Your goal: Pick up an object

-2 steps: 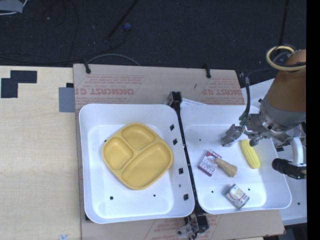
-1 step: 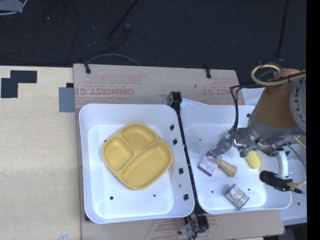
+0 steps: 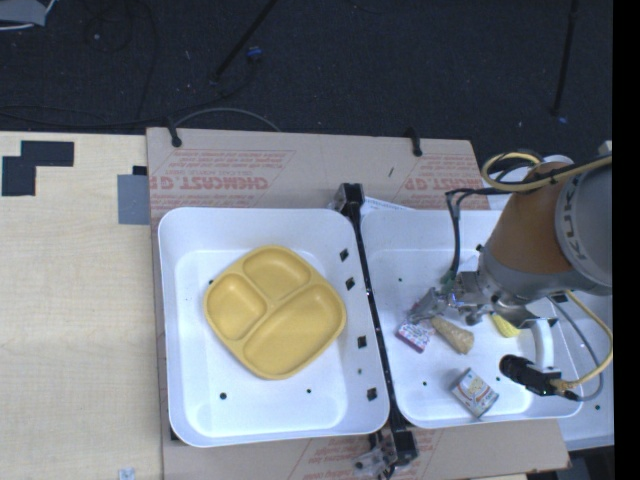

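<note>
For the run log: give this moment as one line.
arm: over right bin | gripper: low beside small pink packet, nothing seen held | cone-shaped piece: in bin | yellow divided plate: left bin

Looks like a robotics lab: pale wooden desk (image 3: 70,308) carrying two white bins (image 3: 190,368) taped onto flattened cardboard (image 3: 300,168), loose black cables (image 3: 250,28) trailing over dark carpet (image 3: 400,48) behind, grey-and-orange industrial arm (image 3: 545,233) wired up at the right.

We see a smooth, matt yellow plastic divided plate (image 3: 276,311) in a glossy white plastic bin (image 3: 190,388). Printed brown cardboard (image 3: 300,168) lies beneath, on a pale wood-look bench (image 3: 70,308).
</note>
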